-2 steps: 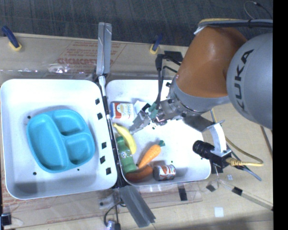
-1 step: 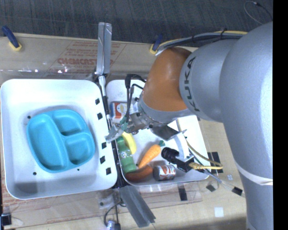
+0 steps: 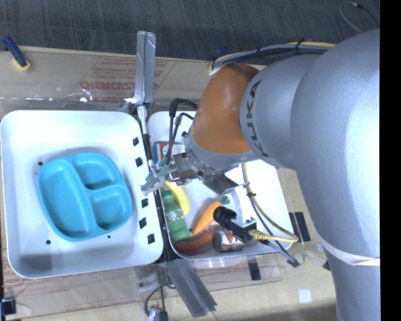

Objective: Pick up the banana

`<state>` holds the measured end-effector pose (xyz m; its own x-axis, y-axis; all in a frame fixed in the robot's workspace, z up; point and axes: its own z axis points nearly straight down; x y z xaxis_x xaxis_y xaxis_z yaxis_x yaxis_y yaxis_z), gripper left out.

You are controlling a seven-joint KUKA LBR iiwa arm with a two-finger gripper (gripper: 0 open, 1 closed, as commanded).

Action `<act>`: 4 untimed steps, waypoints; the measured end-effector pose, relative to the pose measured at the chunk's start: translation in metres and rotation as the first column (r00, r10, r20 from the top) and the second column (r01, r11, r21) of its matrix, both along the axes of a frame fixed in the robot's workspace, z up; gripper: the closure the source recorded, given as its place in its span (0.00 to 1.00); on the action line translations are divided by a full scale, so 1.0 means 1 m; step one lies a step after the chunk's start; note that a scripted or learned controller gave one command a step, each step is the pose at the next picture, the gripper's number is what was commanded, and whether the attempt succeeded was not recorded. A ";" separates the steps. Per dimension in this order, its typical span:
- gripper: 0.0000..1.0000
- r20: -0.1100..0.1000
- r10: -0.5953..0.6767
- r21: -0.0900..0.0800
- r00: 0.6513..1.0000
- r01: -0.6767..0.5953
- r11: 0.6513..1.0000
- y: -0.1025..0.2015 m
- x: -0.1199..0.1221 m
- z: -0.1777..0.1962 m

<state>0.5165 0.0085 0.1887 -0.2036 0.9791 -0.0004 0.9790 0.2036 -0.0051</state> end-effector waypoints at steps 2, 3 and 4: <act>0.00 0.000 -0.001 0.001 1.000 0.001 1.000 -0.035 -0.039 0.069; 0.00 -0.005 0.030 0.001 1.000 -0.030 1.000 -0.015 0.006 -0.001; 0.00 0.006 -0.082 0.001 0.997 0.082 0.997 -0.114 -0.037 -0.073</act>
